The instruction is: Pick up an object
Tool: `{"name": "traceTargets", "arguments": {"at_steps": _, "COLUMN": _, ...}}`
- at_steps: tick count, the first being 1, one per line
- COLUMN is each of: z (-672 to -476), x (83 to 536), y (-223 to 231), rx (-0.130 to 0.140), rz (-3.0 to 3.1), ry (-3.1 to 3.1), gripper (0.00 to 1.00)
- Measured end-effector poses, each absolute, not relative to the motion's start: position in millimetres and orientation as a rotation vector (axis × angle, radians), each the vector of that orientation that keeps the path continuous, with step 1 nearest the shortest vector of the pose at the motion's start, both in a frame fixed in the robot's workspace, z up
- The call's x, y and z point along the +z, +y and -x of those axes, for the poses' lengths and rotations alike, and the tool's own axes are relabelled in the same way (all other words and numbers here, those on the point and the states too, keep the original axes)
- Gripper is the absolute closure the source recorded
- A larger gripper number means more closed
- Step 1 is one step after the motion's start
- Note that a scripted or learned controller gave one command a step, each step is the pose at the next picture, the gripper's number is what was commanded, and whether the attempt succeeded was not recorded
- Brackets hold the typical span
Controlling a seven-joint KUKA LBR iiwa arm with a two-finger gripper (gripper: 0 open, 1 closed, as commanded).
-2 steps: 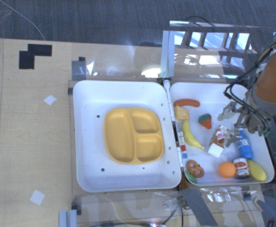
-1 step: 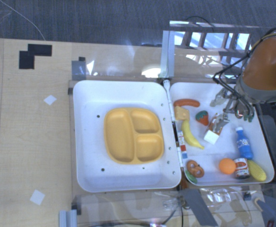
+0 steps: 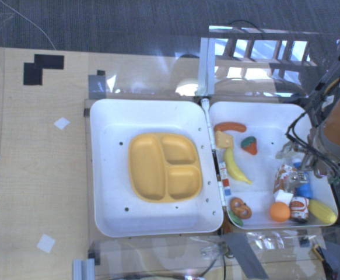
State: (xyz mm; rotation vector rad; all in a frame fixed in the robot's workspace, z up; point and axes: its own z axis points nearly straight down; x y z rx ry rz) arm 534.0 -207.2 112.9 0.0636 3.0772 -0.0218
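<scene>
My gripper hangs over the right bin, directly above a brown packet; finger spacing cannot be determined. An orange lies nearer the bin's front edge. The banana lies left, well apart.

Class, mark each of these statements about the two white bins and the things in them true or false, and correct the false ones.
1. The yellow divided plate lies in the left bin. True.
2. The banana lies on that plate. False: it lies in the right bin.
3. The sausage lies near the right bin's far edge. True.
4. The orange lies in the left bin. False: it lies in the right bin, near its front edge.
</scene>
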Motion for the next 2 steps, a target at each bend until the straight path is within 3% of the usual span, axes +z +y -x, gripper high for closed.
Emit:
{"name": "traceTargets", "arguments": {"at_steps": 1, "z": -519.9, "x": 112.5, "y": -172.6, "rx": -0.011, "rz": -0.914, "ry": 2.934, "gripper": 0.0}}
{"name": "traceTargets", "arguments": {"at_steps": 2, "z": -577.7, "x": 110.1, "y": -189.8, "rx": 0.017, "rz": -1.391, "ry": 2.766, "gripper": 0.0}}
